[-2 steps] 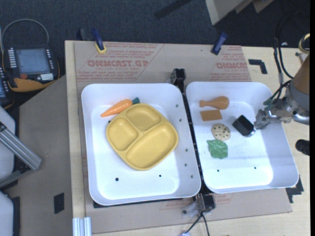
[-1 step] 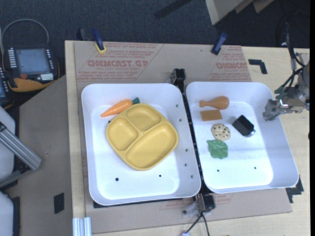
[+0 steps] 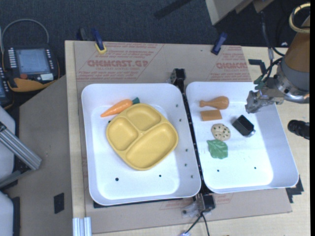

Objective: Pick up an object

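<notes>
Lying diagonal, black block points upper-left to lower-right; claw state unclear

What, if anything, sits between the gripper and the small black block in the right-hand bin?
Nothing visible. The gripper hangs over the upper right part of the right white bin, and the small black block lies just below and to its left, with bare bin floor between them. The other toys lie further left.

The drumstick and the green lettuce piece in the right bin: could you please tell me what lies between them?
In the camera view, an orange-brown block and a cookie lie between the drumstick and the lettuce piece.
</notes>
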Robot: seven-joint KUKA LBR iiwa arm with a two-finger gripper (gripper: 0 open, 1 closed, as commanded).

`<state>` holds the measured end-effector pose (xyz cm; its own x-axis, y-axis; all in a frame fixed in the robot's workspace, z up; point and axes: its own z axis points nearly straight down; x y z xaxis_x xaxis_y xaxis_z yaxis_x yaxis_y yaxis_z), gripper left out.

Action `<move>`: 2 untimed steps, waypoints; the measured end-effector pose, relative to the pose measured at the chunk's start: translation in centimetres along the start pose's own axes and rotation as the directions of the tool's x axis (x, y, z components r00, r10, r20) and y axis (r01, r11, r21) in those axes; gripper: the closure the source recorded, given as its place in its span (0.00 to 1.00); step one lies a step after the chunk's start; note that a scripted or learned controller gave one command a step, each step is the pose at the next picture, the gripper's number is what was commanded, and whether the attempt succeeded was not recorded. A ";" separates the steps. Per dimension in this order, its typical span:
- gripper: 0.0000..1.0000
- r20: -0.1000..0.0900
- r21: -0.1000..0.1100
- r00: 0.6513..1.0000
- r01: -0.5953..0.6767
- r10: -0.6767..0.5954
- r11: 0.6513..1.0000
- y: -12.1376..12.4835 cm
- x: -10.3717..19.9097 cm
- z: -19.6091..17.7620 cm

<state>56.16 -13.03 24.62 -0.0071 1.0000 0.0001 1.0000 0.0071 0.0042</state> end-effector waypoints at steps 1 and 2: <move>1.00 -0.001 0.001 1.000 0.001 -0.001 1.000 1.8 6.3 0.4; 1.00 0.000 0.006 1.000 -0.006 0.006 1.000 2.0 11.2 0.8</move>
<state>58.08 -1.81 23.80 -0.0011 1.0000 0.0005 1.0000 0.0011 -0.0017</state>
